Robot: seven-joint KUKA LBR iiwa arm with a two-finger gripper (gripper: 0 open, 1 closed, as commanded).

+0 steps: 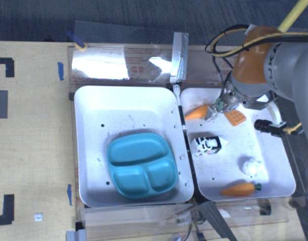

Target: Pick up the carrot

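A carrot (238, 189), orange with a green stub at its right end, lies flat along the front wall of the right bin (279, 157). My gripper (215, 109) hangs low at the back left of that bin, far from the carrot. Its tip sits against the right end of a second orange tapered piece (195, 114) that lies beside the bin's left wall. I cannot tell whether that piece is touched or gripped.
An orange waffle-like square (236, 117) lies just right of the gripper. A black-and-white object (208, 144) sits mid-bin and a small white lump (250, 167) lies above the carrot. The left bin (93, 109) holds a blue divided plate (142, 163).
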